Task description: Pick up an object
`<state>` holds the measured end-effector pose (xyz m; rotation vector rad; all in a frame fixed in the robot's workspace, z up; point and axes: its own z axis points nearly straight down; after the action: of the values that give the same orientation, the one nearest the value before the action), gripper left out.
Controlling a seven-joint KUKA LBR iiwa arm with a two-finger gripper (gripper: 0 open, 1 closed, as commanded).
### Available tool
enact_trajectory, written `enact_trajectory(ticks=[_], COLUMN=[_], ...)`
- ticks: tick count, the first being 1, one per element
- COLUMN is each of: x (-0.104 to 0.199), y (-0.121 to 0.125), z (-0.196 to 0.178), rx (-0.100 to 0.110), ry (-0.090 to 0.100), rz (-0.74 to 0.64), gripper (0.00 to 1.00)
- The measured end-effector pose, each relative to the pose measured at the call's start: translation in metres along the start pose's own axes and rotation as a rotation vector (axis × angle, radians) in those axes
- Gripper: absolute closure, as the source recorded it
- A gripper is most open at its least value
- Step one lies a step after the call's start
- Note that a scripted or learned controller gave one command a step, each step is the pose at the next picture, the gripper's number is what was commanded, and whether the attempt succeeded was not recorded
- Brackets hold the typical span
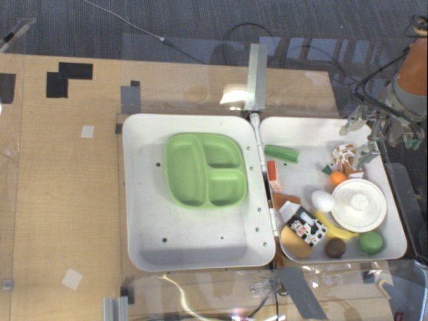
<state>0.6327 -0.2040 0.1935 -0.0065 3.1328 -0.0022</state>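
Grey metal, my two fingers (352, 122) stand apart, with nothing between them. My gripper (362, 138) hangs over the far right corner of the right bin (304, 127), and my orange-banded wrist comes in from the right edge.

Nearest to me is a small red and white carton (344, 157), just beside my nearer fingertip; I cannot tell whether we touch. A small orange ball (338, 177) lies against the carton's near side. Below that sits a white round bowl (359, 204), with a white egg (322, 200) touching its left rim. A yellow banana (339, 229) curves out from under the bowl. By the bin's near wall are a brown ball (335, 247) and a green ball (371, 242), one on either side of the banana's end. A black and white patterned box (307, 228) lies tilted on a tan round thing (297, 245) in the near left corner. A green stick (281, 153) lies alone in the far left part of the bin, well apart from me.

The left bin (144, 199) holds a green divided plate (204, 169), right way up, with three compartments. Both bins rest on a pale wooden bench (60, 199).
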Motion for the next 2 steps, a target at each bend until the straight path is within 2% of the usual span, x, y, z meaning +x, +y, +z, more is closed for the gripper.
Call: enact_trajectory(ticks=[1,2], x=[-0.011,-0.021], y=[-0.001,0.008], z=[0.081,0.092], rx=[0.008,0.006], ry=[-0.024,-0.022], rz=[-0.112,-0.008], gripper=[0.00,0.00])
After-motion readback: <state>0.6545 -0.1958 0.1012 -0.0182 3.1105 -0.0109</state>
